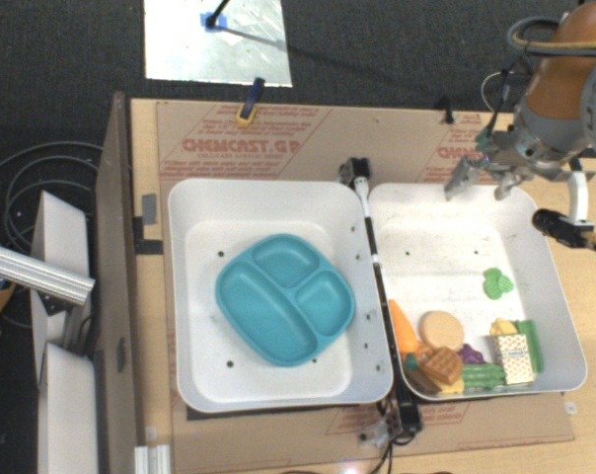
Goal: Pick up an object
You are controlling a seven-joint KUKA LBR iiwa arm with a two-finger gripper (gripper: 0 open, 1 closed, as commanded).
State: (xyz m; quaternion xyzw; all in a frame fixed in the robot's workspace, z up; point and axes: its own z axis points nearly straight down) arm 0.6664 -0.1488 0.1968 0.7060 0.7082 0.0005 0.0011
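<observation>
End effector (484, 179) raised over the far rim of the right bin (446, 255), fingers spread, grasping nothing.

The two fingers point down and stand apart, one at each side of a visible gap, with no object between them; this reads as a released, pre-grasp posture. The candidate objects are heaped in the near corner of the right bin, well apart from the end effector: an orange carrot (402, 326), a round tan biscuit (441, 329), a waffle piece (441, 365), a patterned box (515, 356), and a green leafy piece (496, 283) lying alone nearer the bin centre. The left bin (204, 265) holds a blue divided plate (283, 299). Judgement: the isolated green piece offers the clearest approach; the heap risks a multiple or missed grasp.
</observation>
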